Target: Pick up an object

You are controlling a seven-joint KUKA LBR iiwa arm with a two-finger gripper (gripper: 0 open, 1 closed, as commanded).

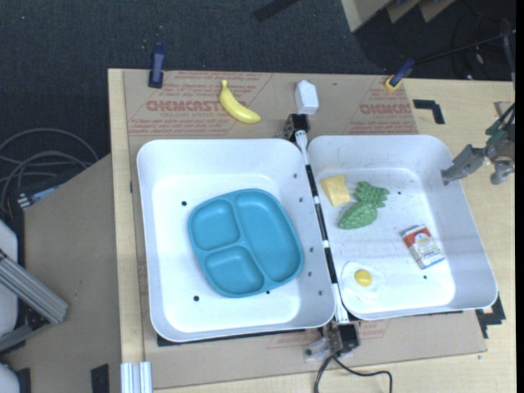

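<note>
Two shallow white plastic bins are set side by side on a cardboard-topped bench point(205, 113). The left bin point(164, 170) is occupied by a blue three-compartment plastic tray point(244, 241), seated slightly toward 6 o'clock of the bin centre, with two compartments on the far side and one on the near side. In the right bin point(467, 244), four items are seen: a yellow cheese-like wedge point(336, 190) near the dividing wall; a green leafy toy vegetable point(363, 205) just beside it at 4 o'clock, contact between them cannot be judged; a small red-and-white printed box point(422, 246) lying flat, well apart toward 4 o'clock of the vegetable; and a toy fried egg, white with a yellow yolk point(361, 280), near the bin's 7 o'clock corner. A yellow toy banana point(237, 105) is laid on the cardboard outside the bins, at 12 o'clock of the left bin. A white block point(307, 97) is seen at the far end of the seam between the bins. The grey two-finger gripper point(483, 160) is positioned at the right bin's 2 o'clock rim, at the frame's right edge. Nothing is seen between its fingers; whether they are spread or pressed together cannot be told from this angle. All four right-bin items are resting on the bin floor, apart from the gripper.
</note>
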